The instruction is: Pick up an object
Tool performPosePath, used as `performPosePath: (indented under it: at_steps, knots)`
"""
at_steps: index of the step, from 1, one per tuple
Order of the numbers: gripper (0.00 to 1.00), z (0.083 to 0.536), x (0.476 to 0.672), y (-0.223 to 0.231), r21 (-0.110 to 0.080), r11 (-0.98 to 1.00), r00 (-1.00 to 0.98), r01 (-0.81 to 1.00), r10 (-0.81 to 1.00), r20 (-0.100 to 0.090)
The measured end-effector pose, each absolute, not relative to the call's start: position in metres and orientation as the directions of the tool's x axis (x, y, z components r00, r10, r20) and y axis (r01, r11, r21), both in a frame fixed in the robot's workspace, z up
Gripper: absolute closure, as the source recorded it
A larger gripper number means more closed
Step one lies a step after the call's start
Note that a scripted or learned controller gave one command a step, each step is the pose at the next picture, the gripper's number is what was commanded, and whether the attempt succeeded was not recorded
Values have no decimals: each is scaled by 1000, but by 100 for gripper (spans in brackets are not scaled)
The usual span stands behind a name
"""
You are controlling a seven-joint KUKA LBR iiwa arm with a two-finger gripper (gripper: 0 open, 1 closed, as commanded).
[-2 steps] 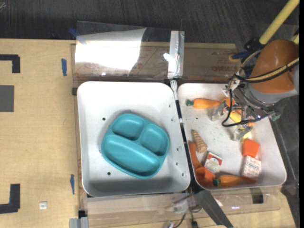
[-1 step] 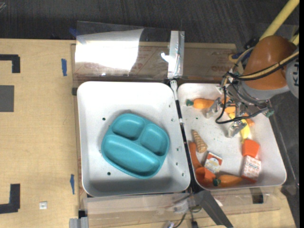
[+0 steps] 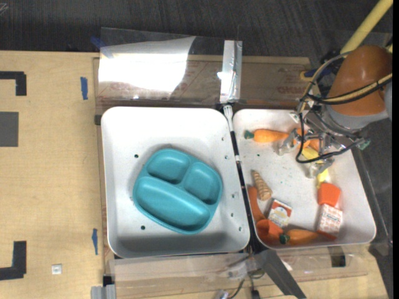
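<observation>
The right bin (image 3: 368,220) holds several small toy foods. A carrot (image 3: 270,136) lies near its far edge, an ice-cream cone (image 3: 262,185) sits by the left wall, and a small juice box (image 3: 279,213) rests below it. An orange block (image 3: 329,195) and a red-and-white carton (image 3: 330,218) lie at the right, with another carrot (image 3: 305,235) along the front edge. My gripper (image 3: 310,148) hangs low over the far right part of this bin, under the orange-banded wrist (image 3: 361,80), amid cables. A yellow piece (image 3: 323,176) lies just in front of it.
The left bin (image 3: 118,129) carries a teal divided plate (image 3: 179,189). A clear plastic sheet (image 3: 146,70) and a metal strip (image 3: 230,70) lie behind the bins. Plain wooden bench (image 3: 47,167) extends to the left.
</observation>
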State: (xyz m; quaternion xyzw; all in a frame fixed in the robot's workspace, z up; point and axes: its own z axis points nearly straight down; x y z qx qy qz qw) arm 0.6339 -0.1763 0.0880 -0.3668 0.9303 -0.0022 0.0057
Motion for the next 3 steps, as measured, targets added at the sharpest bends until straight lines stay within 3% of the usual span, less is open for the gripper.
performPosePath:
  at_steps: [1, 2, 3]
  knots:
    - [0, 89, 624, -136, -5, 725, -725, -689, -689, -9]
    - [0, 87, 636, -206, 10, 633, -633, -774, -774, -17]
    - [0, 87, 638, -203, 9, 490, -490, -872, -871, -24]
